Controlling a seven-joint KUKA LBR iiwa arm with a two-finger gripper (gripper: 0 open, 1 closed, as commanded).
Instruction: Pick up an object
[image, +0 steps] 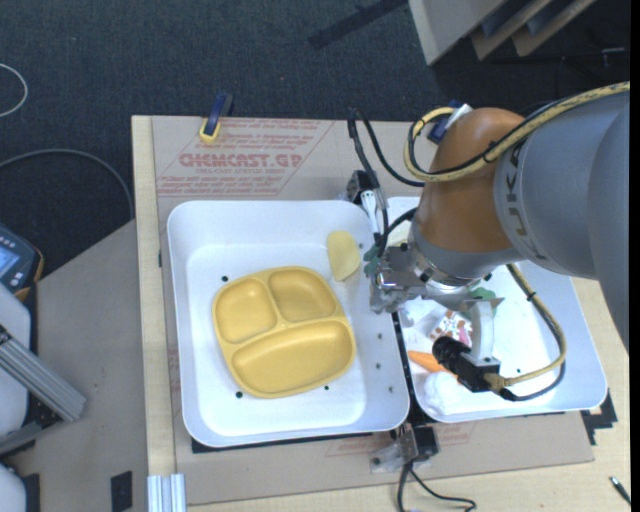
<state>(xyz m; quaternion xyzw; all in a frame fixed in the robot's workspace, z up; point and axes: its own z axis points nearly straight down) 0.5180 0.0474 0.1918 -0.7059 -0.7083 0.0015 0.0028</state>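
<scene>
Overhead, the grey KUKA arm (560, 180) with its orange band reaches in from the right and hangs low over the inner edge of the right bin (585, 385), close to the wall it shares with the left bin (190, 300). The gripper (392, 285) sits beneath the wrist, and whether it is open or closed cannot be told from this angle.

Candidates for the pick lie on both sides. A yellow divided tray (283, 328) rests flat in the middle of the left bin, with a small pale yellow piece (343, 255) just beside its upper right corner, near the dividing wall. In the right bin, partly hidden by the arm, sit an orange carrot-like piece (425, 361), a small crumpled multicoloured item (450, 325) and something green (483, 295).

By the look of it, the arm is at the approach or descent stage, with nothing visibly held. The next move would call for settling on one object, most likely among the clutter directly below, closing on it, then lifting clear of the rim.
</scene>
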